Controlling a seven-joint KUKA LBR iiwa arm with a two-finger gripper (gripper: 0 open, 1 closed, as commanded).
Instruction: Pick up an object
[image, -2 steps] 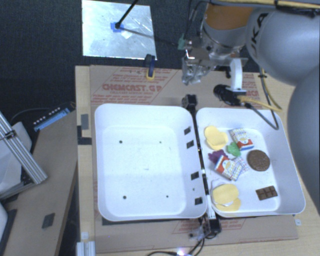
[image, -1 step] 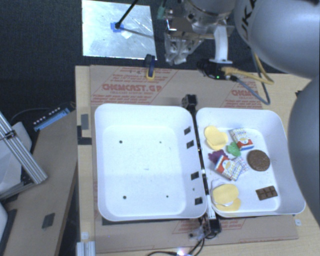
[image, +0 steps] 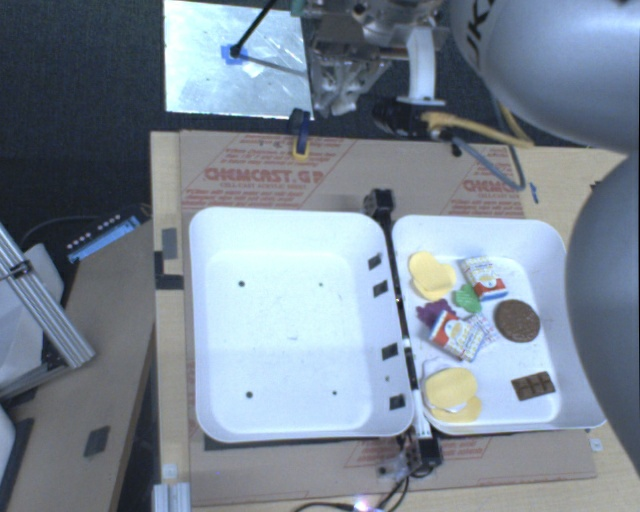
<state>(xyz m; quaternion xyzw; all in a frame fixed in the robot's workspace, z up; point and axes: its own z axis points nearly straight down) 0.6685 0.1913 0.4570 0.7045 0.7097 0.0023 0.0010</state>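
While the gripper (image: 338, 88) hangs above the bench's far edge, well apart from both bins, nothing lies between its fingers; whether they are parted or closed cannot be told. All objects lie in the right bin (image: 556, 405): a yellow piece (image: 431, 272) at the far left, a small carton (image: 482, 278) beside it, a green piece (image: 467, 297), a purple piece (image: 431, 315), a second carton (image: 461, 337), a round brown cookie (image: 518, 321), a chocolate bar (image: 533, 385), and a second yellow piece (image: 451, 392) nearest the camera. The left bin (image: 215, 300) adjoins it.
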